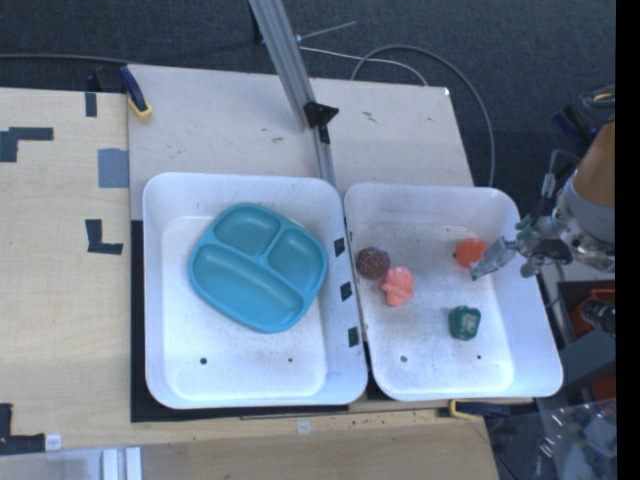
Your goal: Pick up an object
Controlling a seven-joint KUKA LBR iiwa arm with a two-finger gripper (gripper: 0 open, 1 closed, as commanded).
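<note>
My pincer [492, 260] sits at the right-hand rim of the right shallow white plastic bin [500, 368], and I take that bin as the reference for every position below. Whether the pincer is spread or closed cannot be determined at this resolution, and nothing is seen gripped by it. Task status, as judged: no object has been lifted; approach appears complete or nearly so, while grasp and lift remain outstanding. Four candidates lie on the bin floor. The small orange rounded toy [468, 252] lies in the bin's upper right part, just beside the pincer, and is the probable target. The dark green stubby toy [464, 322] lies lower in the bin, near its right wall. The pink lumpy toy [398, 285] and the dark maroon ball-like toy [373, 261] sit close together near the bin's left wall. To the left of the reference bin, touching it, stands a second white bin [170, 368] holding a light blue compartmented plastic plate [258, 266]. Both rest on a pale wooden tabletop [60, 298] marked with grey tape; beyond the bin's far edge a slanted metal rail [285, 43] and loose cables [420, 58] cross dark carpet.
</note>
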